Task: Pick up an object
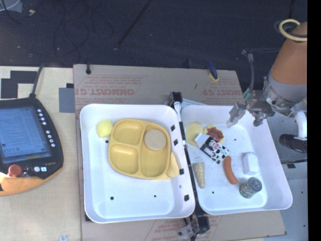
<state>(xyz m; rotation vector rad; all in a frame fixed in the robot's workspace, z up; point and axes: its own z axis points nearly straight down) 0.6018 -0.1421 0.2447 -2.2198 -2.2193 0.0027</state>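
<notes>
- While I hang over the far right corner of the right bin (pixel 281 185), my gripper (pixel 247 115) has its two fingers spread apart, with nothing between them.
- Below me and toward the bin's middle lies a black-and-white spotted piece (pixel 214 149); I can make out no words on it.
- Touching its far end is a small red and orange item (pixel 215 133), and just beside that, further from me, a pale yellow round piece (pixel 193 131).
- Nearer the front of the bin, an orange sausage-shaped toy (pixel 229 170) lies slantwise, close to the spotted piece.
- On my side of the sausage sits a small white block (pixel 250 161), and just in front of that a dark round can (pixel 250 187); its label is too small for me to read.
- A cream corn-shaped piece (pixel 199 174) lies by the divider, well away from me.
- Across the divider, the left bin (pixel 100 195) holds a yellow sectioned tray (pixel 133 157) with a tan disc (pixel 155 139) in one compartment, and a yellow ball (pixel 104 128) just beside the tray's far side.
- Under the bins, the cardboard sheet (pixel 115 87) carries reddish print, reversed and upside down to this view; I cannot read it with confidence.
- Far off past the left bin rests a handheld control pad (pixel 25 139) with a lit screen, text illegible.
</notes>
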